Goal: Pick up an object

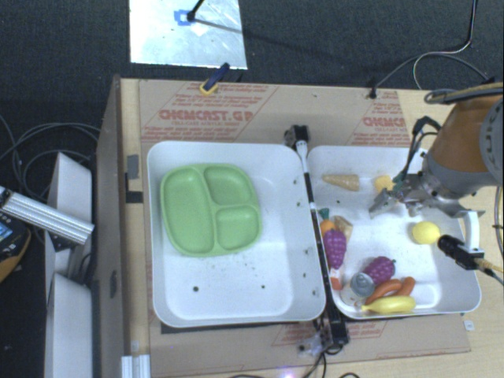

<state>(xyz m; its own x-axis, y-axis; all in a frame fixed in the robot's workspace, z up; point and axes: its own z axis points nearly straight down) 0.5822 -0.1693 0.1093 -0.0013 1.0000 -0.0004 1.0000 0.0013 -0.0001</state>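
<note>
Gripper [391, 201] low over right bin [457, 302], fingers spread, nothing between them.
Lemon [424, 232] just right of gripper; cone [341, 181] at far left; grapes [379, 269], banana [390, 305] near edge. Green tray [209, 209] in left bin [228, 298].

On the table [260, 105] we see two bins side by side. The left bin [236, 290] holds a divided plate [210, 209] toward its left half. In the right bin [457, 290] we find a cone [341, 182] at the rear, a lemon [424, 232] to the right, and grapes [379, 269], a carrot [388, 287] and a banana [388, 305] at the front.
</note>
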